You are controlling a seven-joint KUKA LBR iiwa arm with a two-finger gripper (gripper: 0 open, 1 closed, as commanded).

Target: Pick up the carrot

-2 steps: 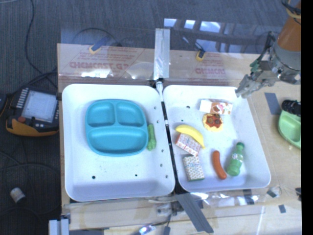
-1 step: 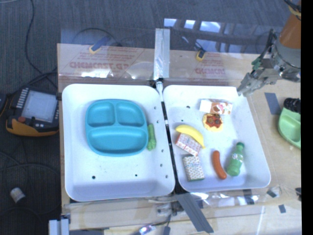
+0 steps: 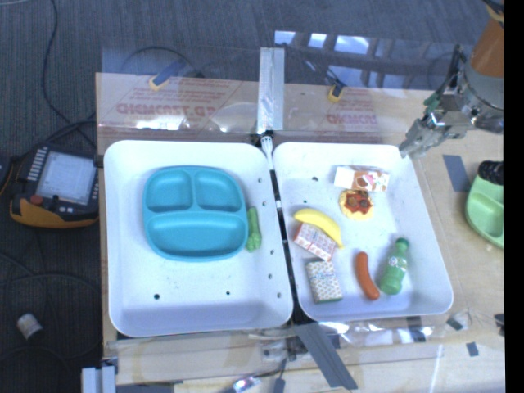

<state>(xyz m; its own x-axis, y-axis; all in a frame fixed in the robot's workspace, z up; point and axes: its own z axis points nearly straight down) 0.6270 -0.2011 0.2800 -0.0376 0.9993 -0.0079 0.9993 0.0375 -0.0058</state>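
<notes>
From my remote seat I see dark grey carpet [image 3: 164, 15] around the bench [image 3: 196, 105], cables [image 3: 49, 6] trailing at ten o'clock, an orange-edged pendant [image 3: 51, 188] lying at nine o'clock, and glare on taped plastic sheeting [image 3: 344, 47] at twelve

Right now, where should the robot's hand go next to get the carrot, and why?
Probably swing left and toward the camera. The gripper hangs over the right bin's far corner, while the carrot lies near the front, beside the green bottle.
</notes>
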